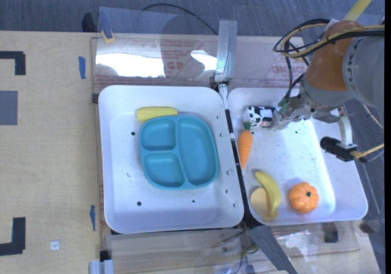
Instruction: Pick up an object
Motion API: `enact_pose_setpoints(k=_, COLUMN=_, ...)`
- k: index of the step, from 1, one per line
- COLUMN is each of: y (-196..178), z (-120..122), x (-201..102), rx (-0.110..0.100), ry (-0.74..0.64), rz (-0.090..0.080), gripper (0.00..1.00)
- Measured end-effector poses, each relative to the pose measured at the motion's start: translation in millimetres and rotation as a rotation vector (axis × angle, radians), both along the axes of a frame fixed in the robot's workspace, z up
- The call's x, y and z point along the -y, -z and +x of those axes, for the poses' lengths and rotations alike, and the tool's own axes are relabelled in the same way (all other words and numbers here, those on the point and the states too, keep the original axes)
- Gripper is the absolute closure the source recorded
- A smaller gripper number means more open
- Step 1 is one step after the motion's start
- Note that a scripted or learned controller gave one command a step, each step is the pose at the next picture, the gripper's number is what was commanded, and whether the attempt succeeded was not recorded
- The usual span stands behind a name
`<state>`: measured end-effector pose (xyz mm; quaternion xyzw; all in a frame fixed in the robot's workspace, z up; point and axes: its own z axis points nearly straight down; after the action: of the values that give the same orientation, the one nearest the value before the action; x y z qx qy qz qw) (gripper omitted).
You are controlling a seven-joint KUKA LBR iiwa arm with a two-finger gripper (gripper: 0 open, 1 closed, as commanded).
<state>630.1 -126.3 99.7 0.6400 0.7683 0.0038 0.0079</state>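
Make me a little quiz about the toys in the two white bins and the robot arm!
1. True or false: the corn lies inside a compartment of the blue tray.
2. Which toy lies nearest the gripper? A) pumpkin B) cow C) banana
3. Fill in: the carrot lies in the ____ bin, against the wall between the two bins.

Key
1. False. It lies on the left bin floor, along the tray's far edge.
2. B.
3. Right.
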Motion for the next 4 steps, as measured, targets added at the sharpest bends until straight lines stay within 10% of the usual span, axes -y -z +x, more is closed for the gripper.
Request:
enact_pose_setpoints(k=1, y=-136.8, z=-50.3, x=49.3, rx=0.001, ry=0.104, rz=0.000, gripper=1.00)
enact_pose_setpoints(k=3, y=-165.0, z=-52.9, x=-41.1, rx=-0.010, ry=-0.290, rz=0.000, gripper=1.00)
enact_pose_setpoints(k=4, y=-153.4, z=-47.6, x=44.1, rx=-0.012, ry=-0.454, rz=-0.005, gripper=1.00)
